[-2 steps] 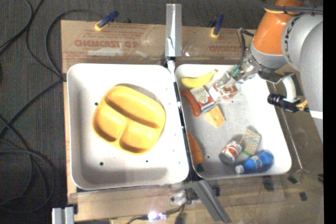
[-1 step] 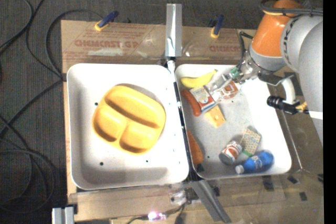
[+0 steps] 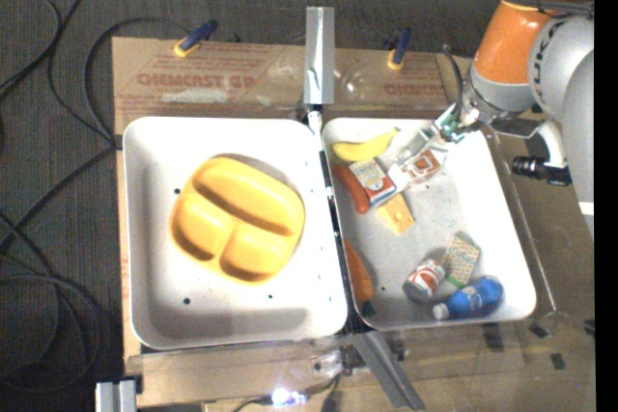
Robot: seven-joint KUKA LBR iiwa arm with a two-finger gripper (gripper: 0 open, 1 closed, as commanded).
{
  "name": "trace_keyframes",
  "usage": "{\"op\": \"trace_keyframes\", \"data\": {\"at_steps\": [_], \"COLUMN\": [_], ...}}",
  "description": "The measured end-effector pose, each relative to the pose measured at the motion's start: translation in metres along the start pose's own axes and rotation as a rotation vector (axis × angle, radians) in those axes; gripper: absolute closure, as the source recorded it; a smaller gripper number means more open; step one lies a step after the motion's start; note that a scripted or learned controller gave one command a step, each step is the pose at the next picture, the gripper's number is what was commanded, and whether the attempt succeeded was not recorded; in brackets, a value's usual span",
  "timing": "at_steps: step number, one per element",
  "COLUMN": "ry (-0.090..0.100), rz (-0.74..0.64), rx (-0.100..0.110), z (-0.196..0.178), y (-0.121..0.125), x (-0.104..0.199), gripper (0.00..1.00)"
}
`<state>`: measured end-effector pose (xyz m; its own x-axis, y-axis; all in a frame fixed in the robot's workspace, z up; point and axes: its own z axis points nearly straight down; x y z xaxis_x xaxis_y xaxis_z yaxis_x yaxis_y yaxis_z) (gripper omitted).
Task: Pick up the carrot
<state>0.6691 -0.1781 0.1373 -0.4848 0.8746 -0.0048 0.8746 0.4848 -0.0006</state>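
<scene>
The carrot (image 3: pixel 358 273) lies in the right bin (image 3: pixel 512 236), pressed along that bin's left wall in the near-left corner, its long axis running roughly with the wall and its near end close to the front rim. That placement is the crux of the step: with the wall touching one flank, a finger has little room to slide down on that side, so I judge the better grasp would come from above with the fingers straddling the carrot across its width at the middle, or else a nudge away from the wall first. Just up the wall from it lies a second orange-red, sausage-like thing (image 3: pixel 351 190), partly under a small packet (image 3: pixel 372 178), and it could be mistaken for the target. A banana (image 3: pixel 361 148) sits at the far-left corner, a yellow wedge (image 3: pixel 400 216) toward the middle, and a can (image 3: pixel 423 281), a patterned box (image 3: pixel 462 257) and a blue bottle (image 3: pixel 471 298) cluster by the near-right corner. The end effector (image 3: pixel 431 146) hangs over the far part of the right bin, well apart from the carrot; whether it is open or closed cannot be told, and nothing can be seen gripped. The left bin (image 3: pixel 145 236) carries a yellow moulded tray (image 3: pixel 238 218). The arm must travel toward the near-left corner and descend slowly.
</scene>
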Motion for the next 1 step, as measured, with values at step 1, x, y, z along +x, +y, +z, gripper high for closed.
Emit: {"op": "trace_keyframes", "data": {"at_steps": [1], "ry": [0.001], "rz": [-0.194], "rx": [-0.005], "z": [0.0073], "y": [-0.0239], "x": [0.0873], "gripper": [0.00]}}
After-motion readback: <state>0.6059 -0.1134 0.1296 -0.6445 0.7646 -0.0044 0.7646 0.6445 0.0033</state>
